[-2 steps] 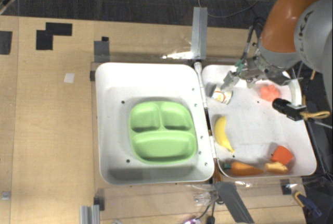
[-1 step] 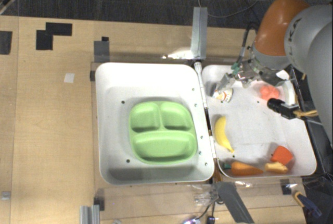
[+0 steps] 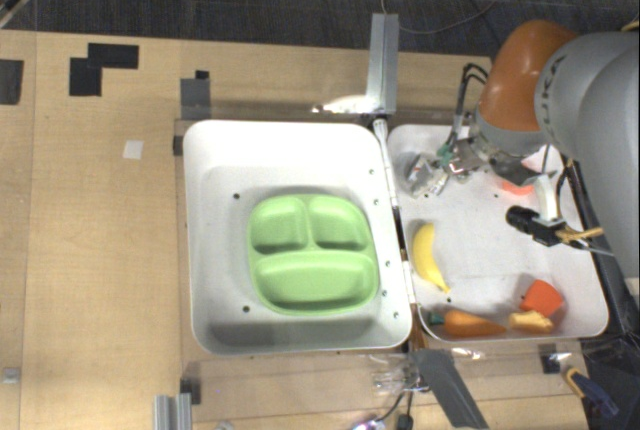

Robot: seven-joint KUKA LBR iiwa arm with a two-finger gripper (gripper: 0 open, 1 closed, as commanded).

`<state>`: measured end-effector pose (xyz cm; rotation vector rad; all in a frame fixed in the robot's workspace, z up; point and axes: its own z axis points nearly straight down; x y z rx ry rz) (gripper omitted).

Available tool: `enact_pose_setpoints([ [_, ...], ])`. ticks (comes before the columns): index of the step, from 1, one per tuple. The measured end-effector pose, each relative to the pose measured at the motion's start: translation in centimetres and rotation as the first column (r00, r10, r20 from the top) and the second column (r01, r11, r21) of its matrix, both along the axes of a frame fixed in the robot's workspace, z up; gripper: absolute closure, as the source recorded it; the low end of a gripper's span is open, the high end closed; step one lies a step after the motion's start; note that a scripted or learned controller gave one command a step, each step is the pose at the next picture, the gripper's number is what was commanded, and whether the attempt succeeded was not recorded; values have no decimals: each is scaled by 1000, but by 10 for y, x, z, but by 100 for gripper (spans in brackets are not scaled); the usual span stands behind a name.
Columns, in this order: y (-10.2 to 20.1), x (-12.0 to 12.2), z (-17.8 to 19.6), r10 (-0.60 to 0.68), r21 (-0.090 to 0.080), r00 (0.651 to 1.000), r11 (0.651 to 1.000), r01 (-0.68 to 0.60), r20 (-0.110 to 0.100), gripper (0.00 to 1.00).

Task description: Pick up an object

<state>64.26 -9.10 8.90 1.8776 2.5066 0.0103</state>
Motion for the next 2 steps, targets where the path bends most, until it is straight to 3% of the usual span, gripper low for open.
enact_pose_setpoints([
  [1, 1, 0, 12, 3, 1, 1000, 1000, -3, -3, 100],
  [2, 46, 22, 98, -129, 2, 992, 992, 129, -4, 100],
])
